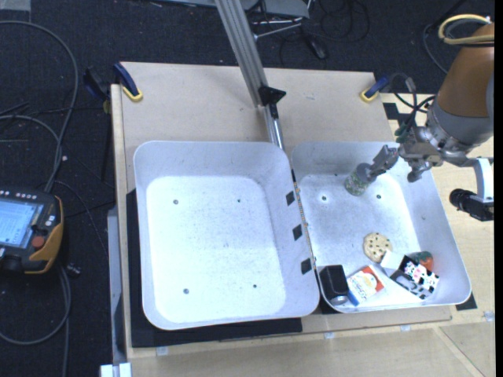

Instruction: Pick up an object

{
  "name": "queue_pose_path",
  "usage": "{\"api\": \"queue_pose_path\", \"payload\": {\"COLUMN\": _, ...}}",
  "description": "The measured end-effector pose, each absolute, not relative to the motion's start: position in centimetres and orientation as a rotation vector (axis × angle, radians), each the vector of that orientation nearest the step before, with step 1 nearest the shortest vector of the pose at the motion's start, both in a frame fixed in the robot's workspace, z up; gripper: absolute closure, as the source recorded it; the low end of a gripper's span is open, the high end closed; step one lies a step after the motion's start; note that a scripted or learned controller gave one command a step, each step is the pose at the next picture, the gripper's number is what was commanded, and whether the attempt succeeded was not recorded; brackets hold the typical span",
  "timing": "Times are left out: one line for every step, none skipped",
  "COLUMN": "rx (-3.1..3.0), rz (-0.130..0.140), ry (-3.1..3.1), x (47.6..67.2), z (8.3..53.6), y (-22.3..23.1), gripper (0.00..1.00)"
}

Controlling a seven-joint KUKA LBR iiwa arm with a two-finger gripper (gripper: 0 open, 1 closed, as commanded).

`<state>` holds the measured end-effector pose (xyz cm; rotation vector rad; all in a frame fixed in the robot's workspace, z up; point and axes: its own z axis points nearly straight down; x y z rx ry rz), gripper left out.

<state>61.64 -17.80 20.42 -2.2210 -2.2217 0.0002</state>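
1. Two white bins sit side by side on the bench: the left bin (212, 234) bare, the right bin (338, 163) carrying all the objects.
2. Four of these are bunched at the right bin's near edge: a round cookie (377, 247), a black block (334, 281) in the near-left corner, an orange-and-white packet (366, 282) just beside it, and a black-and-white toy (416, 275) toward the near-right corner. The bin's sloped walls probably let loose things slide together there.
3. The arm (464, 93) reaches in from the right, wrist angled down toward the far half of the right bin, well apart from that cluster.
4. At the gripper (363, 177) a small greenish-grey object (357, 184) sits right at the fingertips. It looks pinched between them, so I read the gripper as closed on it, though the view is small and slanted and the grip could be shallow.
5. The object lies low, close to the bin floor or just off it; I cannot tell which.
6. Judged against the task, the grasp seems made and the lift is what remains. A tip-only hold could let the piece slip as the arm rises.
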Motion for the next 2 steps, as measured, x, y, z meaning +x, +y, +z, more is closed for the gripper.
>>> {"api": "queue_pose_path", "payload": {"rx": -2.221, "rz": -0.006, "ry": -2.228, "x": 64.7, "z": 26.9, "y": -14.6, "gripper": 0.00}}
{"api": "queue_pose_path", "payload": {"rx": -2.216, "rz": 0.005, "ry": -2.220, "x": 65.5, "z": 19.3, "y": -11.6, "gripper": 0.00}}
